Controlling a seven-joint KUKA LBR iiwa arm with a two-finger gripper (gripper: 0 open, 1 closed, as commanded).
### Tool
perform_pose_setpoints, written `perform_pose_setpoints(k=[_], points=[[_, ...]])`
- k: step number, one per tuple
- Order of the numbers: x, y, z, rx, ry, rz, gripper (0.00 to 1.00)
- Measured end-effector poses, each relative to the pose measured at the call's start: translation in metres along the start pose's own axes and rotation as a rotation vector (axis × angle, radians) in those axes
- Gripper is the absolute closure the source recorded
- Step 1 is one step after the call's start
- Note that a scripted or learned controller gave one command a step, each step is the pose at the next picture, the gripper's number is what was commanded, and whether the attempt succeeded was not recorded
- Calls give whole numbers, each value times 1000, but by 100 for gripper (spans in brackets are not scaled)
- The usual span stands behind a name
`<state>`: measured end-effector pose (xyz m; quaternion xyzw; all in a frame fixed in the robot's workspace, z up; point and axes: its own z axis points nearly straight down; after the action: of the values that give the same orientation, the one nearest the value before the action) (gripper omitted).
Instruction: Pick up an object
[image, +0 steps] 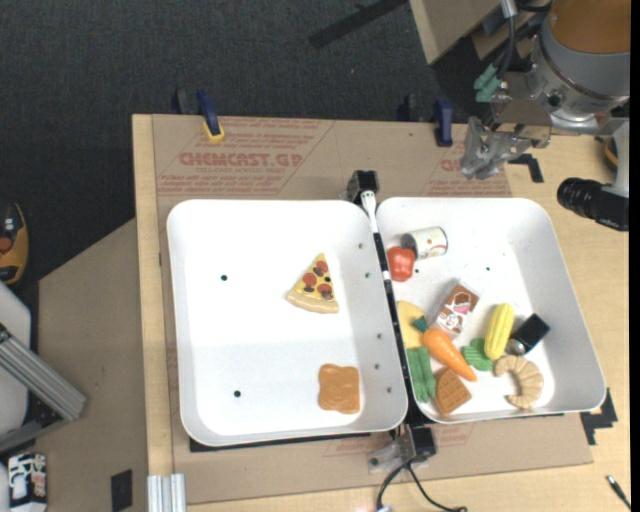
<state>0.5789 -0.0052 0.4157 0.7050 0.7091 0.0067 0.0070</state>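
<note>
Overhead view. The arm reaches in from the right, partly cut off by the frame's top edge. Its gripper hangs above the bench beyond the right bin, fingers pointing down and holding nothing; their spread cannot be told. Candidate objects lie in front of the fingers: a can nearest, then a tomato, carrot and corn, crowded together. An isolated piece, well apart from neighbours, would suit a clean grasp. The small pieces at the bin's near edge overlap and are hard to identify.

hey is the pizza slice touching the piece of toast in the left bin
Apart. The camera view shows bare white bin floor between the pizza slice and the toast nearer the bin's front edge.
</note>
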Motion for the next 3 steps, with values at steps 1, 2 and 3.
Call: perform_pose_setpoints(k=[1, 2, 3], points=[[46, 37, 71, 24, 1, 2, 100], [30, 13, 69, 23, 0, 7, 100], [91, 35, -130, -4, 4, 0, 100]])
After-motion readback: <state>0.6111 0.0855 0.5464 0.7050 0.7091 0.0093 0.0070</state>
